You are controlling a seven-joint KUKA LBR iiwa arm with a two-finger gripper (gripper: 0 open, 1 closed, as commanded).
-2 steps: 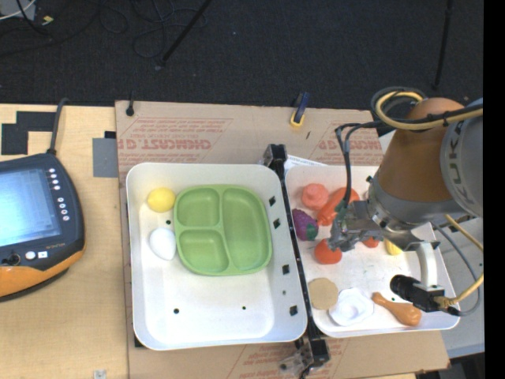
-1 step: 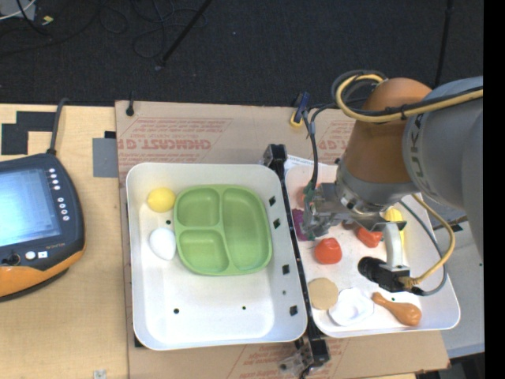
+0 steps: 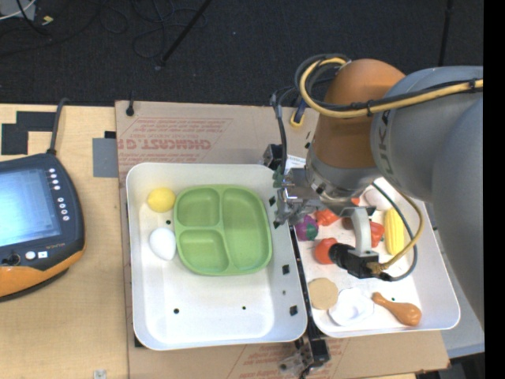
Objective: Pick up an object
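The gripper [image 3: 296, 204] hangs low over the purple toy [image 3: 306, 228] at the right bin's [image 3: 442, 310] crowded left edge, its grasp hidden, so it may hit the wall or push the neighbouring red piece [image 3: 325, 250].

Gripper [image 3: 293, 210] low over right bin [image 3: 442, 306]; green tray [image 3: 221, 231] in left bin [image 3: 205, 322].

Light fell evenly from overhead, bright on the two white bins [image 3: 213, 322] and nearly washing out the right one's near corner. Shadows under the green tray [image 3: 222, 229] were soft and short. The far background stayed dark. The picture looked slightly grainy and soft.
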